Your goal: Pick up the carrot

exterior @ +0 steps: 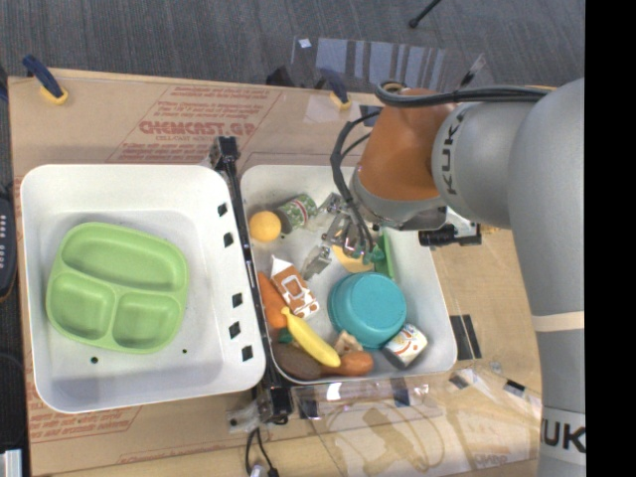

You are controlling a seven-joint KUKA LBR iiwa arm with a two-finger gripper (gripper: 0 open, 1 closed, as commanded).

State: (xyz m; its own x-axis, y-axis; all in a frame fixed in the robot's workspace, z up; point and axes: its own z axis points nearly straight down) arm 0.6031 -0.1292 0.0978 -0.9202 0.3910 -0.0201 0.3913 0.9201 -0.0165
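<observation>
gripper [333,241] open, empty, apart from carrot [270,301]

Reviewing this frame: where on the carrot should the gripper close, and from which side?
Probably the carrot's upper half, coming from above. It lies lengthwise against the right bin's left wall; its lower end tucks under the banana, the small carton alongside, so fingers likely fit along its length.

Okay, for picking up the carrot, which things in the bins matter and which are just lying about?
For the job:
carrot
gripper
right bin

Lying about:
banana
teal bowl
orange ball
can
small carton
green tray
left bin
</observation>
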